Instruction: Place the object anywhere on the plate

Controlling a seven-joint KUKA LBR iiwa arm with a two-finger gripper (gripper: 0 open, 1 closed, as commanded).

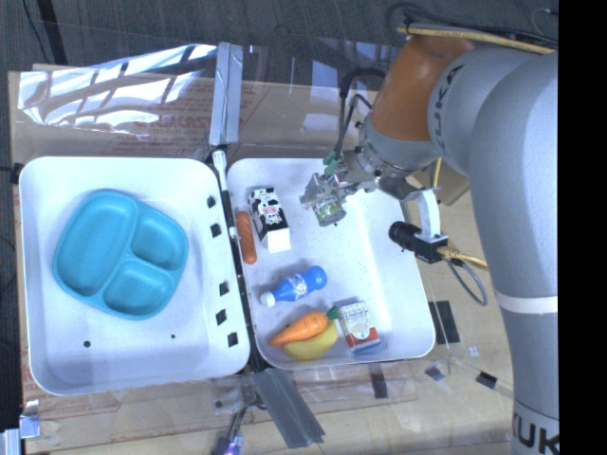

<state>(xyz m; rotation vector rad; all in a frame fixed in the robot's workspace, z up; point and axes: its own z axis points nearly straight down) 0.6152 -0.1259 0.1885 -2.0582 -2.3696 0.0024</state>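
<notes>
Camera view: the end effector (329, 200) hangs over the upper middle of the right bin (398, 282), its metal tip pointing down and left; whether it is spread or pressed together cannot be told from this slant, and nothing can be seen gripped in it. The grey arm (493, 159) with its orange band comes in from the right, and part of the maker's lettering, "KU", shows at the lower right.

The right bin holds a small cow-patterned milk carton (268, 213) near its upper left, with a toy hot dog (247, 237) just beside it along the left wall. Lower down lies a blue bottle (297, 285) with a white cap. Near the front wall a toy carrot (302, 328) rests on a yellow fruit (311, 346), with a small red-and-white juice box (358, 326) just to their right; its print is too small to read.

The left bin (57, 349) holds the blue three-compartment plate (120, 251).
</notes>
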